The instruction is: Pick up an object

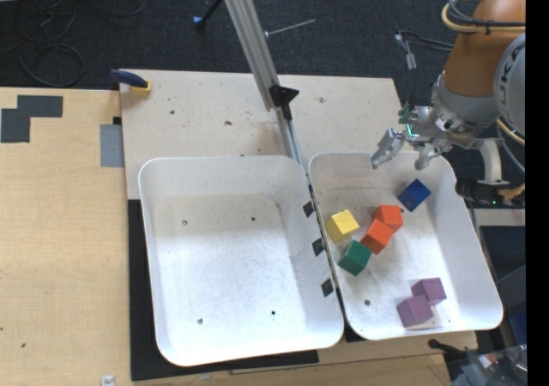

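Both white bins [163, 171] sat side by side; we saw gripper [403, 148] spread apart and holding nothing over the right bin's far edge, all blocks [377, 237] unpicked.

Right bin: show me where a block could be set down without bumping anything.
In the right bin, free patches: the far end between the rim and the yellow block, and the near-left floor between the green block and purple blocks. The middle is crowded: yellow, green, orange blocks, blue block.

Blue cube [414, 195], yellow cube [344, 223], green cube [353, 257], white bins [171, 178]
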Tool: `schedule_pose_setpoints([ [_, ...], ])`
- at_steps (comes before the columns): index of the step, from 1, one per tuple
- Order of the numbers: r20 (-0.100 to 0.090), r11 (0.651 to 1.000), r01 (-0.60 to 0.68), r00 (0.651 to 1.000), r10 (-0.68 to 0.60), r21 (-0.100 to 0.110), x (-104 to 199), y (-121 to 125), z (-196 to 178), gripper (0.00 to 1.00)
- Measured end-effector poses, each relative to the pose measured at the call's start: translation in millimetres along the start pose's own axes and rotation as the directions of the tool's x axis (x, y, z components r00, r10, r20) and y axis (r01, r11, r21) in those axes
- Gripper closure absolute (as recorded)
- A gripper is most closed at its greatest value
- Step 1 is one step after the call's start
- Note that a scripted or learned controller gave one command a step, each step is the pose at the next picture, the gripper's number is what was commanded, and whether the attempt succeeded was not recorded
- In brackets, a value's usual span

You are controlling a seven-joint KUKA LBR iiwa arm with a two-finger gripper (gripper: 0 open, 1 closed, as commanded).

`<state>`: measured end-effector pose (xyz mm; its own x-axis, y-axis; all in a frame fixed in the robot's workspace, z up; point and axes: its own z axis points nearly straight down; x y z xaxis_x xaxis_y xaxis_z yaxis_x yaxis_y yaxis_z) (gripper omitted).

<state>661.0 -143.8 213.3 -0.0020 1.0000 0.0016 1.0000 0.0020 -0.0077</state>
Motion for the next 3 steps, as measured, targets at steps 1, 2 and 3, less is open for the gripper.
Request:
schedule_pose_setpoints([
  [1,0.002,1.0,0.003,1.0,-0.003,-0.004,0.4,1.0,-2.8,0.0],
  [2,0.0,1.0,-0.001,1.0,0.001,0.002,-3.7,-1.2,60.9,0.0],
  [3,0.0,1.0,-0.001,1.0,0.001,0.001,-8.8,5.3,112.7,0.0],
])
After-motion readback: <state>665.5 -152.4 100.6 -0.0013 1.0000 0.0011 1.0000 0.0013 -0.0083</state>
